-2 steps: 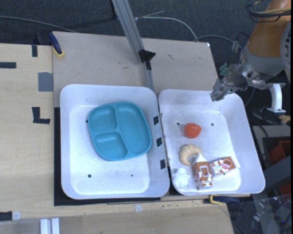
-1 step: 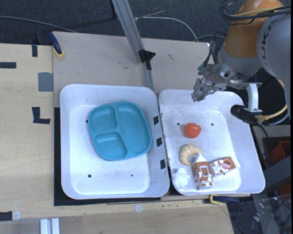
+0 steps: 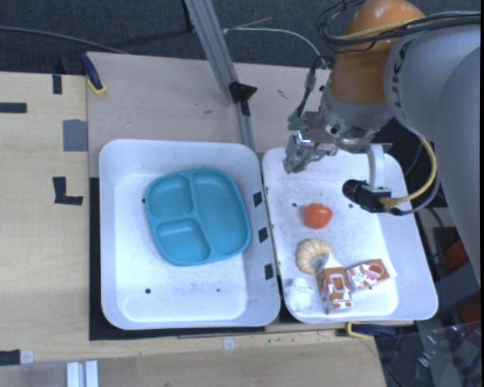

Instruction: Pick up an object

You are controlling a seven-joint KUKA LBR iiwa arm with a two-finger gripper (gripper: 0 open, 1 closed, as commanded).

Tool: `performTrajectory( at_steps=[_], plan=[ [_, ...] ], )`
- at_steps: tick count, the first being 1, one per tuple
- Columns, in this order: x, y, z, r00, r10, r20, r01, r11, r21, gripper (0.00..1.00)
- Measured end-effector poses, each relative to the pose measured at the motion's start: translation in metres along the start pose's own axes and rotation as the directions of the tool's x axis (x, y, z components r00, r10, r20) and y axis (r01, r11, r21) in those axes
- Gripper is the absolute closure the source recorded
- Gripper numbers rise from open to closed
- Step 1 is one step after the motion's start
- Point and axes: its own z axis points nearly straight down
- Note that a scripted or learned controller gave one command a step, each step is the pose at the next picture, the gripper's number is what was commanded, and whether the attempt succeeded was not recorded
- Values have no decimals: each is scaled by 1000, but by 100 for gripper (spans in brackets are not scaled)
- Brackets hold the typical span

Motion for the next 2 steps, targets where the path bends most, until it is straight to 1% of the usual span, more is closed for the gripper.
performTrajectory(
  at_steps=[1, 2],
  plan=[
    [45, 2, 6, 1000, 1, 0, -1, 1000, 0, 100],
    [98, -3, -3, 1000, 0, -1, 0, 1000, -2, 100]
  ],
)
